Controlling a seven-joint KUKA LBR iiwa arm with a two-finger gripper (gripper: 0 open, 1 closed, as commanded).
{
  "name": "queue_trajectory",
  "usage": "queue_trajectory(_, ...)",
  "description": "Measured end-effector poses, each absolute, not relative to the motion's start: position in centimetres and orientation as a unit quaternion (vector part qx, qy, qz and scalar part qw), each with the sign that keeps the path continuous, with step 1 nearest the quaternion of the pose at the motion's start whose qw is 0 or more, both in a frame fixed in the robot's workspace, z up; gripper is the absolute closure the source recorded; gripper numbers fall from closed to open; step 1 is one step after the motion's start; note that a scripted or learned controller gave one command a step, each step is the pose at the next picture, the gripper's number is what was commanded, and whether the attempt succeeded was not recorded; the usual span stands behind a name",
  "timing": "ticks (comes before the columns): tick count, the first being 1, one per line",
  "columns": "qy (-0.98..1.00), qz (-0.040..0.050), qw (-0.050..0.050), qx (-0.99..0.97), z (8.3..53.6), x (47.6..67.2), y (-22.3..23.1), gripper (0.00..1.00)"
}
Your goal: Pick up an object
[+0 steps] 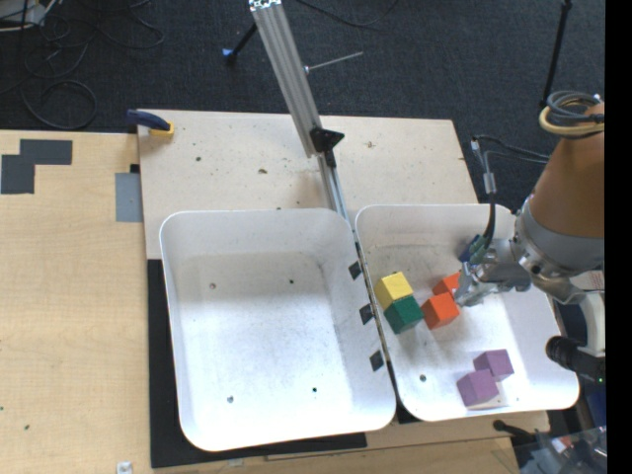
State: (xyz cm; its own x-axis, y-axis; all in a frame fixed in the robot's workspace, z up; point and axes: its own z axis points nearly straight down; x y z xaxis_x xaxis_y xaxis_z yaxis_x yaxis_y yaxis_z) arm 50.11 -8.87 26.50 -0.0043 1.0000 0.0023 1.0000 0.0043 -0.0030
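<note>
Arm: I see the grey KUKA arm with its orange band (578, 181) reaching in from the right, bent down over the right-hand shallow white plastic bin (425, 227).
Gripper: the two-finger gripper (472, 286) sits low in that bin, near its middle. From my feed I cannot tell how the hand is set; it is small and dark against the wrist.
Orange blocks: one orange cube (441, 310) lies just left of and below the gripper tip, very close to it or touching; I cannot tell which. A second orange piece (449, 284) shows just above it, partly hidden behind the gripper. I see nothing clearly lifted off the bin floor.
Yellow block: a yellow cube (395, 286) rests near the left wall of the right bin.
Green block: a green cube (403, 314) lies right against the yellow one, just below it, and near the first orange cube.
Purple blocks: two purple cubes (485, 376) sit side by side and touching near the bin's front right corner, well apart from the gripper.
Left bin: the left-hand shallow white plastic bin (188, 235) stands beside the right one, their walls meeting at a row of small black clips (364, 313).
Bench: a speckled pale wooden board (237, 161) carries both bins; a slanted aluminium bar (291, 72) rises from behind their junction.
</note>
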Motion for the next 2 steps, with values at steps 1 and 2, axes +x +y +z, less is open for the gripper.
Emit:
queue_trajectory(1, -0.708, 0.0003, 0.002, -0.706, 25.9, 50.4, -4.6, 1.00)
queue_trajectory(2, -0.709, 0.0009, 0.003, -0.706, 26.1, 49.9, 0.2, 1.00)
